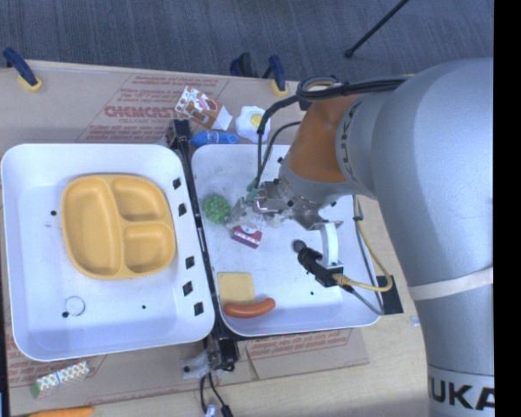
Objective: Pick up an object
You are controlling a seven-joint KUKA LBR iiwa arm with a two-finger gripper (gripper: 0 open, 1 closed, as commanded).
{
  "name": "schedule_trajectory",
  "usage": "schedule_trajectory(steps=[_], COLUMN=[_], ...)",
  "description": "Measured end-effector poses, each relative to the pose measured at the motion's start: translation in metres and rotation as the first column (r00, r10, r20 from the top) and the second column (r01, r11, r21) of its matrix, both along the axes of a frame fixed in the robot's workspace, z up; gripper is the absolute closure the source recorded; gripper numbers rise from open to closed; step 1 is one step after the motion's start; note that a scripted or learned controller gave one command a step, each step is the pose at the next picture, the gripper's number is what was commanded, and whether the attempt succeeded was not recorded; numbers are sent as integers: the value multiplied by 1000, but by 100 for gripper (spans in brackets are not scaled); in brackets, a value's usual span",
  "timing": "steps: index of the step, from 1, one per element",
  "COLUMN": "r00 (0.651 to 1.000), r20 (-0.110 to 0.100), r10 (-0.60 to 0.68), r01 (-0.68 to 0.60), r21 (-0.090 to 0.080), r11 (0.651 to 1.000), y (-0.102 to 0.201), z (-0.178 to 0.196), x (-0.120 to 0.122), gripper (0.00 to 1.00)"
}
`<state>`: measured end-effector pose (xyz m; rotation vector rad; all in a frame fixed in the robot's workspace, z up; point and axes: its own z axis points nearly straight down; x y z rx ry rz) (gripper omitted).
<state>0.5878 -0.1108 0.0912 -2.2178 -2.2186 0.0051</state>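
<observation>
The likeliest target from where I sit is the small red-and-white packet (247, 235), lying flat on the floor of the right bin (365, 315), in the middle of its left half. Its long axis runs roughly left to right with a slight tilt. The gripper (259, 205) hangs just above and a touch to the right of it, so the packet lies on the near-left side of the fingertips, very close. I cannot tell whether the jaws are wide or narrow; the wrist hardware blurs them, and I see nothing clearly between them.

Just left of the gripper sits a green ball (214, 208), close enough that I judge a small shift could take that instead. Nearer to me, along the bin's near edge, lie a yellow block (236, 285) and a red sausage (248, 307), touching or almost so. The left bin (22, 233) holds a yellow divided tray (118, 224), well apart from the arm.
</observation>
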Motion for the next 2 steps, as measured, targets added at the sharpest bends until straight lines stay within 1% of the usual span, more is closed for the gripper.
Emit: schedule_trajectory(steps=[1, 2], r00=[1000, 950], r20=[-2, 3], r10=[5, -313], r01=[-5, 313], r21=[-1, -2], r11=[1000, 950], y=[0, -11], z=[10, 124], x=[0, 17], gripper=[100, 100])
